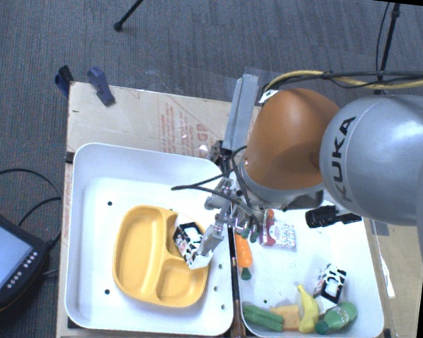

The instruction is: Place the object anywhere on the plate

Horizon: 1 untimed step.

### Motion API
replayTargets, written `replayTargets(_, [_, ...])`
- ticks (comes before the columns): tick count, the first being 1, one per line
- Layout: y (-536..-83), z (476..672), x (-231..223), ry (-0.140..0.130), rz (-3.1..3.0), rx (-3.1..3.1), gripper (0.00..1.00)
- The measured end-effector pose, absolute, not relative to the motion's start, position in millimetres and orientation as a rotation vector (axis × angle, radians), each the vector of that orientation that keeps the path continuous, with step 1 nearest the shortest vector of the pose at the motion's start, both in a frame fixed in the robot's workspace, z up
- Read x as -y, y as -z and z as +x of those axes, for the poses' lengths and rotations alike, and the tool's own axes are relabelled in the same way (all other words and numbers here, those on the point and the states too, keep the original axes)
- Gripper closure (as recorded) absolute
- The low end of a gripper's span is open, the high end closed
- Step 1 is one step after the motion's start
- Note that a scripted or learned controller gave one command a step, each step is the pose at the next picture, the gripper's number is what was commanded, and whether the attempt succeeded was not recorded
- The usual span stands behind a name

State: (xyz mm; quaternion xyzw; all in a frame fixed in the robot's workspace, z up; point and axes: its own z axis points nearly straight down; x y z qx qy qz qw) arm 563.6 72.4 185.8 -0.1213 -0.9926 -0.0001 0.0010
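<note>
The black-and-white patterned object sits at the right side of the yellow plate, over the rim where the plate's compartments meet, and appears tilted, not flat. The gripper is right against it — one slim finger slants down along the object's right side, its tip at the plate's edge — but from this slanted overhead view I cannot tell whether the object is clamped between the fingers or merely beside them, nor how wide they stand. By my reading the task is at the placing step: the object is already over the plate, so what remains is to let go cleanly and lift straight up without dragging it off the rim toward the seam between the bins. The plate lies in the left bin, near its right wall. Above, the grey arm with its orange band reaches in across the right bin, which holds a carrot, a small packet, a banana, green vegetables and another black-and-white piece.
</note>
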Motion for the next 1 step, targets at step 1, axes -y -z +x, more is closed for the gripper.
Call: replayTargets(1, [-280.8,602.8,-48.3,0.001,-0.254,3.133,0.0])
